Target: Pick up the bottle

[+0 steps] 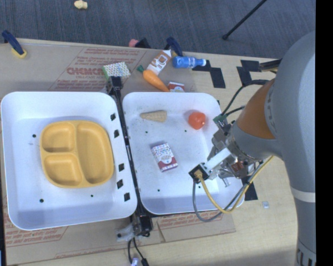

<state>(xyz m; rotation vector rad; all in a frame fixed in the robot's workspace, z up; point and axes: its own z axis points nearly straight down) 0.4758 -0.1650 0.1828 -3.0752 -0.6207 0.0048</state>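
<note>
I see the hand [217, 169] low over the right bin's [155, 201] right side; its grip state I cannot tell. The bottle [187, 62] lies on the bench [255, 226] beyond.

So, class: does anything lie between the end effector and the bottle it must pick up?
Yes. The end effector is low in the right bin. The bottle lies outside on the cardboard, beyond the bin's far rim, with the red tomato roughly between them.
</note>
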